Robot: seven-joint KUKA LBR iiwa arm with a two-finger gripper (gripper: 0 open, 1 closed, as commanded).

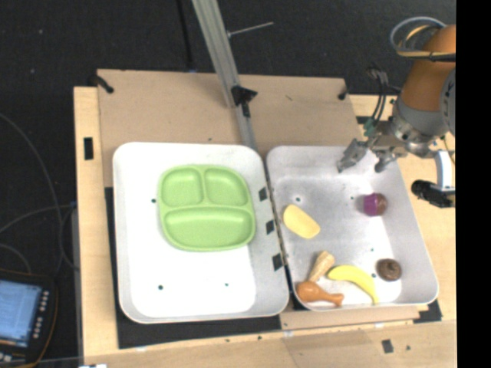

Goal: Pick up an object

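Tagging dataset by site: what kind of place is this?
Probably a robot lab grasping cell, not a kitchen: two shallow white bins on a plywood bench, toy food such as a yellow plastic banana, and the grey arm's claw open above the right bin.

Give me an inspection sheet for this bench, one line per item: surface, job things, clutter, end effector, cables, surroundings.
Surface: tan bench bearing a left white bin and a right white bin, side by side.
Job's things: in the right bin, a purple ball, yellow block, banana, orange drumstick, beige piece, brown round piece.
Clutter: green divided plate in the left bin.
End effector: end effector open above the right bin's far edge, holding nothing.
Cables: dark cables by the wrist.
Surroundings: slanted metal pole, dark floor, screen at lower left.
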